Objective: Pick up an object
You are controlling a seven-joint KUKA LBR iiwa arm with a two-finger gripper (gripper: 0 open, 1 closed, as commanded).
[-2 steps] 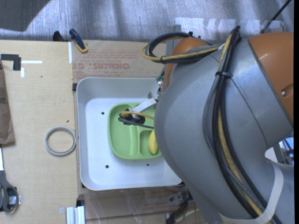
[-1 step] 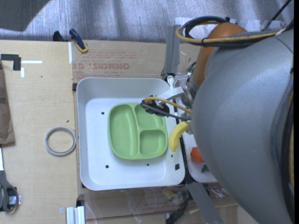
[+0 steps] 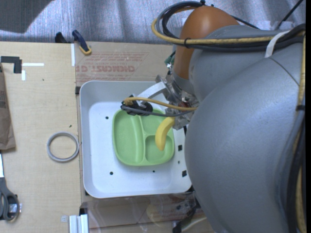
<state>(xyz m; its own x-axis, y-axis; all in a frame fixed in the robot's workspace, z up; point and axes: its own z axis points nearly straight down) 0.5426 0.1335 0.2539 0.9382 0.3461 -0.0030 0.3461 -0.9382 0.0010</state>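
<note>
A light green divided plate [image 3: 135, 139] lies in the white bin [image 3: 95, 178]. A yellow banana [image 3: 163, 134] rests over the plate's right compartment, and its upper end reaches up under the gripper head. My gripper [image 3: 171, 111] hangs over the plate's upper right corner, with the bulky grey arm behind it hiding the bin's right side. A black piece with a yellow cable [image 3: 137, 108] sticks out to the left over the plate's top edge. Whether the banana is held is not clear from this angle.
On the wooden bench left of the bin lie a grey ring [image 3: 63, 146] and, at the bottom left, scissors [image 3: 8, 206]. A blue and yellow clamp [image 3: 81, 42] sits at the back, by a sheet of cardboard [image 3: 121, 64].
</note>
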